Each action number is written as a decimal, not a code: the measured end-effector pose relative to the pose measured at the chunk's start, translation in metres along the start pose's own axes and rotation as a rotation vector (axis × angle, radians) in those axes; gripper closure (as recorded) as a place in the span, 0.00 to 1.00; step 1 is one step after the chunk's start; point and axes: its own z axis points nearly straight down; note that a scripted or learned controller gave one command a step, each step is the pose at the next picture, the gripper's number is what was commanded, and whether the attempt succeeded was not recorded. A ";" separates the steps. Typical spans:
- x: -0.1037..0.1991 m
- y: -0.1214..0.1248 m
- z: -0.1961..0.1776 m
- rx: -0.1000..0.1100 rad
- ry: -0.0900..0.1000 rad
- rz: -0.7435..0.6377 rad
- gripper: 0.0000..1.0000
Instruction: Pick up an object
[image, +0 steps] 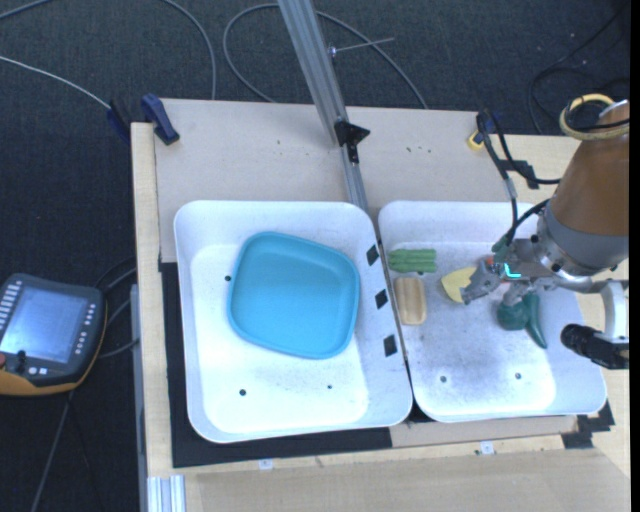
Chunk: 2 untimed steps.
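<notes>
Nearest the camera, my grey arm (590, 215) with its orange band comes in from the right, over the far right corner of the right-hand shallow white bin (470, 395). My two-finger gripper (497, 281) hangs low over that bin's upper middle; whether it is apart or together I cannot tell, and nothing is visibly clamped in it.

Four things lie in this right bin. A yellow wedge-shaped piece (457, 285) sits just left of my gripper, so close that I cannot tell if we touch. A dark teal, curved plastic object (524, 319) lies just below my gripper, partly under my wrist hardware. Near the bin's left wall a green ribbed, cucumber-like piece (413, 261) lies flat, and just below it a tan, bread-like oblong block (410, 300) stands lengthwise. Both are well apart from my gripper.

In the left-hand shallow white bin (300, 410) rests a light blue, rounded-square plastic plate (295, 293), slightly turned, covering most of the bin's centre.

On the dark floor left of the bench lies a handheld control pendant (45, 330) with a lit screen.
</notes>
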 end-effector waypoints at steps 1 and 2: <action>0.000 0.000 0.000 0.000 0.000 0.000 0.00; 0.002 -0.002 0.046 0.004 0.000 0.000 0.00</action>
